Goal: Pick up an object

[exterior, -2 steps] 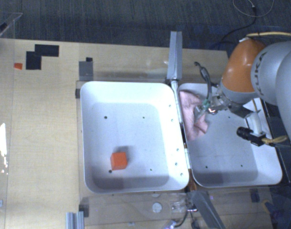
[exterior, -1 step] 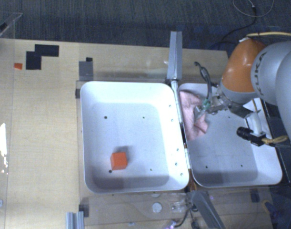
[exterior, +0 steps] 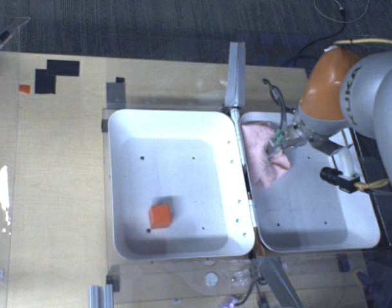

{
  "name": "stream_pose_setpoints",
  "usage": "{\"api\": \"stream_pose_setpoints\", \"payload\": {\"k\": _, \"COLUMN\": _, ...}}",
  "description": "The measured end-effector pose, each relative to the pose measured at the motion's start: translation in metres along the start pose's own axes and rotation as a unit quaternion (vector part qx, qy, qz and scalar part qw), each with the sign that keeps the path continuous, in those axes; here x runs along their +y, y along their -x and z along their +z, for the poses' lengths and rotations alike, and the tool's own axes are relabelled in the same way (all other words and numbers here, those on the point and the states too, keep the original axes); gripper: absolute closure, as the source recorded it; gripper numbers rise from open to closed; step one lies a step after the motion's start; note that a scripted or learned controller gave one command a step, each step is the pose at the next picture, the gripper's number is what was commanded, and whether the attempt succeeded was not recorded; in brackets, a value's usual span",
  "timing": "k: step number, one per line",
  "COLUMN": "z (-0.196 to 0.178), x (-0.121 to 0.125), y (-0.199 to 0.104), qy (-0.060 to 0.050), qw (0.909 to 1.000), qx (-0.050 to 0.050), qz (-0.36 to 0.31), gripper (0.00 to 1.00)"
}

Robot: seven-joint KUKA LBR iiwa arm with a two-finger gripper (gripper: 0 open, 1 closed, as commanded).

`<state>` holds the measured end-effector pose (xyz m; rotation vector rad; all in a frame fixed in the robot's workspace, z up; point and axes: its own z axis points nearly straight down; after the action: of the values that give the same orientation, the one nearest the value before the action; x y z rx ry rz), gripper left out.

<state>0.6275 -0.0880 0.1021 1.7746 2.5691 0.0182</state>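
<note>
A pink cloth (exterior: 258,151) lies crumpled along the left wall of the right bin (exterior: 311,230), near its far corner. My gripper (exterior: 279,142) is down at the cloth's right edge and touches it, below the orange band (exterior: 325,85) of the arm. A fold of cloth bunches up just under the gripper. In the left bin (exterior: 183,133) a small orange cube (exterior: 160,215) rests on the floor near the front left.
A metal divider post (exterior: 235,76) stands between the bins at the back. A black cable connector (exterior: 337,177) hangs over the right bin beside the arm. Black marks (exterior: 53,74) and a small orange patch (exterior: 24,89) sit on the bench at far left.
</note>
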Motion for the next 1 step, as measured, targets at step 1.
{"api": "stream_pose_setpoints", "payload": {"k": 1, "z": -0.0646, "x": 0.0021, "y": 0.0009, "qy": -0.006, "qw": 0.9992, "qx": 0.002, "qz": 0.040, "gripper": 1.00}}
